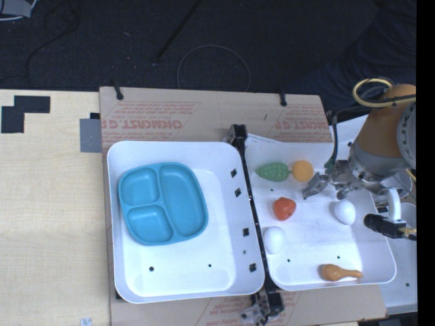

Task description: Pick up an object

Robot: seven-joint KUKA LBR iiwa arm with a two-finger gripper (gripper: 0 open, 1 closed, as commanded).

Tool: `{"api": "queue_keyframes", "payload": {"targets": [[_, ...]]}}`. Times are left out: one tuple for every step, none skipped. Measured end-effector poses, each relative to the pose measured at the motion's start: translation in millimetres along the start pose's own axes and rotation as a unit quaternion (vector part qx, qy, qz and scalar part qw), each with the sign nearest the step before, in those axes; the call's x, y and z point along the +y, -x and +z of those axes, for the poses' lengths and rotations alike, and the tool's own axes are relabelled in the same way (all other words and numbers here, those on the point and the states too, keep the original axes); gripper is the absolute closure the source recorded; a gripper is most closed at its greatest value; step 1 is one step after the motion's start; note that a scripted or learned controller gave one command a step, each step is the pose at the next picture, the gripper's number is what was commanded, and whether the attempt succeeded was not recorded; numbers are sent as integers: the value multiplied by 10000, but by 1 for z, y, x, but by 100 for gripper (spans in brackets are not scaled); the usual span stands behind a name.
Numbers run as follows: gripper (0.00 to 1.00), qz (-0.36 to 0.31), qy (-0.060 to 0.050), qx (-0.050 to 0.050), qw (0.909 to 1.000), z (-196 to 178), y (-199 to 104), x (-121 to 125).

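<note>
With the hand (315, 184) seen spread and holding nothing, the small, smooth, probably slippery orange ball (302, 170) is best pinched across its middle.

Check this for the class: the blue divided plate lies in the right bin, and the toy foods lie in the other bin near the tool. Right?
Not quite. The camera view shows the blue divided plate in the left bin; the toy foods lie in the other bin, near the tool.

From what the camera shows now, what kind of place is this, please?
Probably a robot test bench in a lab, not a kitchen: two white bins clipped together on cardboard, toy-like food such as an orange ball and a white egg, and loose cables on dark floor.
</note>
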State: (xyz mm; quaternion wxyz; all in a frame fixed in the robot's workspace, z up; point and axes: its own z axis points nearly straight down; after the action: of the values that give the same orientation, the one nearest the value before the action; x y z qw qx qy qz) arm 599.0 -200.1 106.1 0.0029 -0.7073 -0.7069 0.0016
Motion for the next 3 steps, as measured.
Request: {"api": "queue_keyframes", "payload": {"targets": [[100,3,17,-7,10000,-13,1,1],[100,-5,44,-14,10000,-76,1,-2],[100,-13,46,-14,10000,-120,-3,0]]}}
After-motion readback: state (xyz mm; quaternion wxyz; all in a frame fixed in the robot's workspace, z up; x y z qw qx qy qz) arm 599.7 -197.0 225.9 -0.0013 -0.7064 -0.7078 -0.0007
